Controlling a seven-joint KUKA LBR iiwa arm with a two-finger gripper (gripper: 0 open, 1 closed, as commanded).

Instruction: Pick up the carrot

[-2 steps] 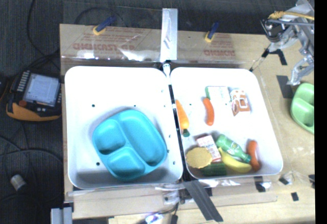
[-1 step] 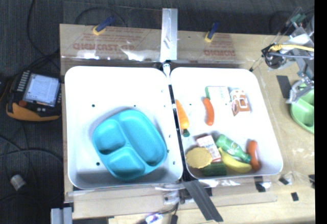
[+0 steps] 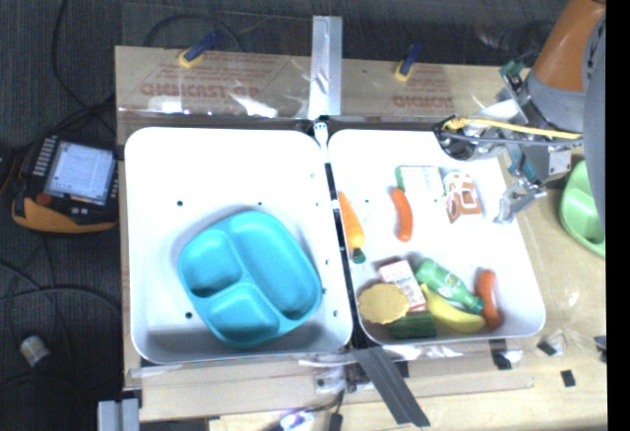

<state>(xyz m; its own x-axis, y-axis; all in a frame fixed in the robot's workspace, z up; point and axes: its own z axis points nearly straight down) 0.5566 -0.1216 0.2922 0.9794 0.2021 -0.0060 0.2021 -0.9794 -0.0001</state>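
Observation:
The carrot [image 3: 350,227], orange with a green tip at its near end, lies along the left wall of the right bin [image 3: 512,262], close to the divider between the bins. My gripper [image 3: 516,197] hangs over that bin's right rim, well to the right of the carrot and apart from it. Nothing shows in the gripper. Several items lie between it and the carrot.
Near the carrot lie a red-orange sausage [image 3: 403,213], a white-green box [image 3: 418,180] and a small carton [image 3: 461,196]. A round cookie [image 3: 382,302], green bottle [image 3: 445,281], banana [image 3: 455,315] and hot dog [image 3: 486,295] crowd the near end. A blue divided plate [image 3: 251,277] sits in the left bin [image 3: 157,183].

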